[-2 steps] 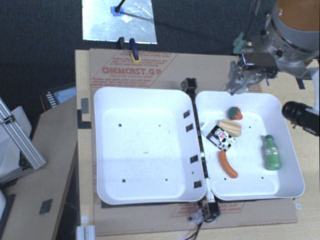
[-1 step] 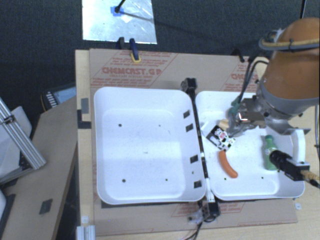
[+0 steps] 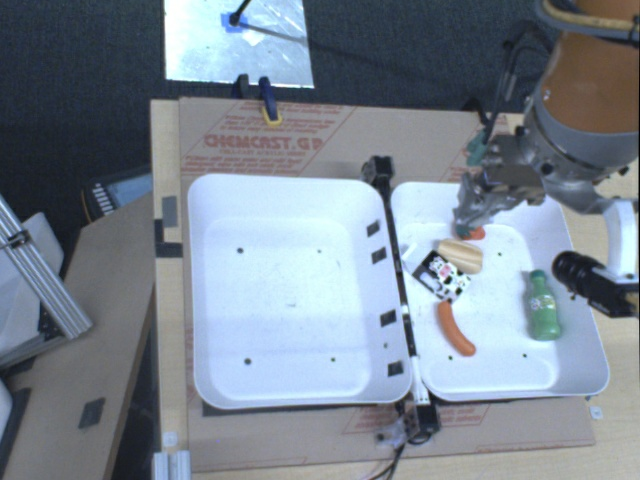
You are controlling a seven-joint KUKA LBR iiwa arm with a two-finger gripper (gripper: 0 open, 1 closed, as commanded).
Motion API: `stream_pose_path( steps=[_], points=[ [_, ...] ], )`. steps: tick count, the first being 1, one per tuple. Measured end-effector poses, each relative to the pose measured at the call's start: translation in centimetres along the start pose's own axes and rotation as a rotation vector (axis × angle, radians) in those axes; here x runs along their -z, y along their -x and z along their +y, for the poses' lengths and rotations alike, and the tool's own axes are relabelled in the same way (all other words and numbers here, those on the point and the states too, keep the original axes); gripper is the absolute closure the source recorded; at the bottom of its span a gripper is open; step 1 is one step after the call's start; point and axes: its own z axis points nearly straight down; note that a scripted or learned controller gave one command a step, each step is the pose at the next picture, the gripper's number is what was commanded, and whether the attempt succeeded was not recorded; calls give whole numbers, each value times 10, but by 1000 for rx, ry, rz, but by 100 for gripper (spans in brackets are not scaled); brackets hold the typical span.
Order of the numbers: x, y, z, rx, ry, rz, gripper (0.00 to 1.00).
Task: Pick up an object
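The right bin holds several small objects. A tan bun-shaped piece lies next to a black-and-white spotted block. Below them lies an orange sausage-shaped piece. A green bottle lies toward the bin's right side. My gripper hangs low over the back of the right bin, just above the bun, with a small red-orange piece right at its tip. Whether that piece is held cannot be made out.
The left bin sits beside the right one, with a black hinged divider between them. A black fixture juts over the right bin's right rim. A shiny metal sheet lies behind the bench.
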Motion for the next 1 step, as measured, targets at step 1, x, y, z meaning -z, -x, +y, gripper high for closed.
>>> stream_pose_path(
  steps=[1],
  points=[
    [82,-44,1,2,-1,2,100]
  ],
)
